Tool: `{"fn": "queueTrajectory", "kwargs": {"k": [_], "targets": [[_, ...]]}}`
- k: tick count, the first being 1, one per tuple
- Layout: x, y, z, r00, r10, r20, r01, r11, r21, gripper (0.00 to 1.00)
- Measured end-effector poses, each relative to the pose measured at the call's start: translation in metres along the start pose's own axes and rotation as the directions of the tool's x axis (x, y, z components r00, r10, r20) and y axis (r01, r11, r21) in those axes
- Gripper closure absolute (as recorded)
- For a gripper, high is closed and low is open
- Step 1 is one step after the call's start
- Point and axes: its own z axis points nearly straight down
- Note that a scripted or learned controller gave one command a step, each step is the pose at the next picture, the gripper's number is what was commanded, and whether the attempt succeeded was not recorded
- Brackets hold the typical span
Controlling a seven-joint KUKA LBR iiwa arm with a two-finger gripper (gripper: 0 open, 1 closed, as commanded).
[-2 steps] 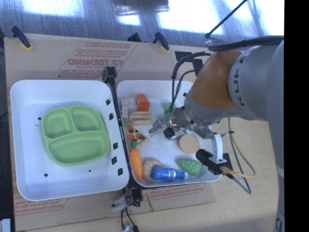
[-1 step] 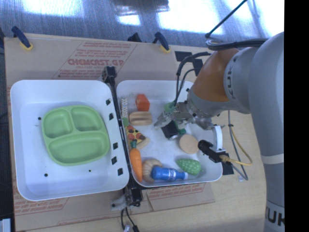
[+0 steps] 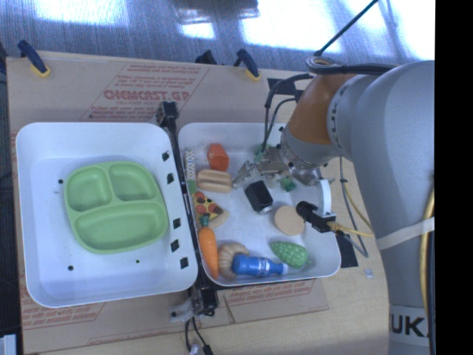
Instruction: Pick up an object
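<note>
I am in the reach-and-descend step of the pick: my gripper (image 3: 260,191) sits low over the middle of the right bin (image 3: 325,261), right of centre in the frame, and nothing is lifted yet. A dark, block-like shape lies at my fingertips — I cannot tell whether it is a toy or part of my own hand, nor whether anything sits between my fingers, so I claim no hold, and whether the hand is spread or closed I cannot tell either. The candidates lie all round me: a hot dog bun (image 3: 214,180) and a red tomato-like piece (image 3: 217,156) to the upper left, a pizza slice (image 3: 208,209) and a carrot (image 3: 208,251) along the bin's left wall, a tan round cookie (image 3: 289,220) just below right of my fingers, a green bumpy vegetable (image 3: 290,254) and a blue bottle (image 3: 255,265) near the lower edge. The next move, I judge, calls for settling squarely onto one piece, closing, then rising straight — the crowding makes a nudge likely. My arm comes in from the right edge, orange band (image 3: 314,113) above the wrist, forearm bent down toward the bin. The left bin (image 3: 33,154) holds a green divided plate (image 3: 114,205), well apart from me.
</note>
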Motion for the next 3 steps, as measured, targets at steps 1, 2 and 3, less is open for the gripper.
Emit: {"fn": "queueTrajectory", "kwargs": {"k": [1,2,3], "targets": [[0.050,0.036,-0.003,1.000,0.002,0.008,-0.002,1.000,-0.001,0.00],[-0.009,0.009,-0.002,1.000,-0.005,-0.007,0.005,1.000,-0.009,0.00],[0.069,0.040,-0.002,1.000,0.003,0.013,-0.003,1.000,0.001,0.00]]}}
